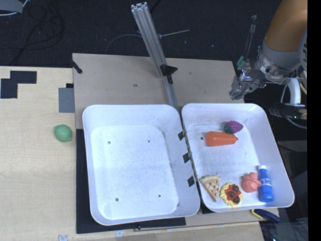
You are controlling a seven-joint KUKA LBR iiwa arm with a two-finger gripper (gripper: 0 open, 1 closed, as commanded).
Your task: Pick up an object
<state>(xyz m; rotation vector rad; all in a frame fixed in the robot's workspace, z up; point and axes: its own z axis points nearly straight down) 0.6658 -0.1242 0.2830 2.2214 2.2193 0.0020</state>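
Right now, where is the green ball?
The green ball sits on the wooden bench top, outside the bins, just left of the left bin.

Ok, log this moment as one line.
gripper: above right bin's far edge, holding nothing | carrot, bottle: in bin | pick: not started

Two white bins [100, 115], the left one finely speckled grey; in the right one an orange carrot [220, 139], purple grapes [233, 127], pink lump [249, 182], blue bottle [265, 187] capped white, yellow-red pizza slice [211, 186]; green ball [63, 133] on pale wood bench [35, 174].
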